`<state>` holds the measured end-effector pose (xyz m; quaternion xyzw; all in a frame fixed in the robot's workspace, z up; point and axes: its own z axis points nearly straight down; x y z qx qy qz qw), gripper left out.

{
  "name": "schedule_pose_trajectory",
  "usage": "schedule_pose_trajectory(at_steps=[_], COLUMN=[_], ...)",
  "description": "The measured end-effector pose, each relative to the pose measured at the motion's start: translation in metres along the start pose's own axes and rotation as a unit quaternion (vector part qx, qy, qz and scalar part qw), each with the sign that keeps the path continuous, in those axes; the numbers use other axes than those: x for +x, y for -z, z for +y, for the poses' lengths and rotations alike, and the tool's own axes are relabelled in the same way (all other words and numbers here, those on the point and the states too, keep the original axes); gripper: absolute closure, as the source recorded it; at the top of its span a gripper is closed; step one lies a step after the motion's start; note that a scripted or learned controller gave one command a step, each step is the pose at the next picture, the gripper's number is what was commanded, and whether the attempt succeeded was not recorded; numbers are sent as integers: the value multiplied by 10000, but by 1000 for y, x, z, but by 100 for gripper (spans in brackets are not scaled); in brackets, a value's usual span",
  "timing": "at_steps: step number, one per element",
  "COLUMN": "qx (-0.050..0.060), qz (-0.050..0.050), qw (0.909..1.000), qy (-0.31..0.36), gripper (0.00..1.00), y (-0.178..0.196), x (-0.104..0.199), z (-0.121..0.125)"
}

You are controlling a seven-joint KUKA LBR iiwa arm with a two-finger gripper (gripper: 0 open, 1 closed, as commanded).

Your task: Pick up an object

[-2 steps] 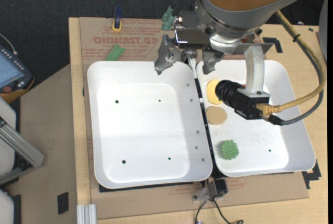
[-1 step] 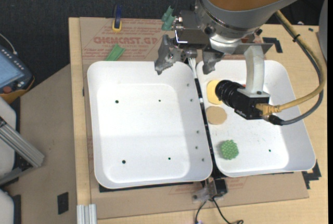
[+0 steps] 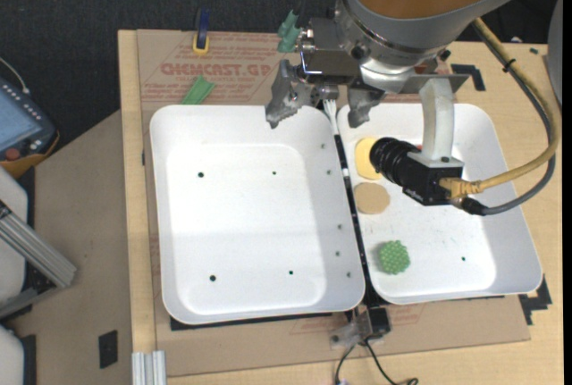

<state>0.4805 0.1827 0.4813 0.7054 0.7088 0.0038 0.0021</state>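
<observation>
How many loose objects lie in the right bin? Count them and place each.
3: a yellow disc by the camera mount, a tan disc just below, a green ball nearer the front. The arm may hide others.

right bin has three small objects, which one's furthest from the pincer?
The green bumpy ball, alone toward the right bin's near edge. The yellow disc and tan disc lie closer to the pincer.

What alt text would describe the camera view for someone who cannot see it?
A grey-and-orange robot arm's hand hangs open over the divide between two shallow white bins. The right bin holds a green bumpy ball, a tan disc and a yellow piece.
</observation>
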Motion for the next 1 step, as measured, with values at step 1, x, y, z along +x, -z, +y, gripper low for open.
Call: schedule_pose_trajectory(at_steps=[1], qx=[0], qz=[0], qw=[10000], qy=[0], gripper=[0], y=[0], x=[0], z=[0])
